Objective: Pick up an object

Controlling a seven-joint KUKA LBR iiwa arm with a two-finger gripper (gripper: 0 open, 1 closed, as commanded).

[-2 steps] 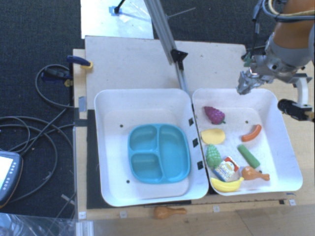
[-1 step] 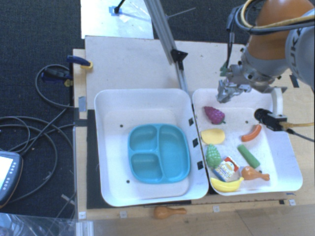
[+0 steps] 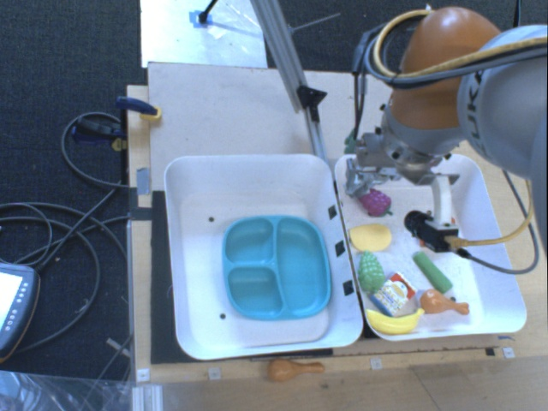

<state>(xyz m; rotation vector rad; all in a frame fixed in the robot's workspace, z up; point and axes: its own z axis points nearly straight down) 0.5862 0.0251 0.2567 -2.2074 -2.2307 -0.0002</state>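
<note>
My gripper [image 3: 365, 187] hangs at the back left of the right bin [image 3: 499, 229], open with nothing between its fingers. Just below and right of it lies a purple grape-like fruit [image 3: 376, 201], close to the fingertips but not between them. Further forward in this bin are a yellow lemon shape [image 3: 370, 237], a knobbly green fruit [image 3: 371, 272], a green cucumber [image 3: 431, 271], a small printed carton [image 3: 396, 294], a banana [image 3: 396, 320] and an orange drumstick [image 3: 443, 302].
The left bin [image 3: 197, 195] holds a blue divided plate [image 3: 276, 266]. A brown drumstick [image 3: 295, 368] lies on the bench in front of the bins. A grey pole [image 3: 282, 41] slants down to the wall between the bins.
</note>
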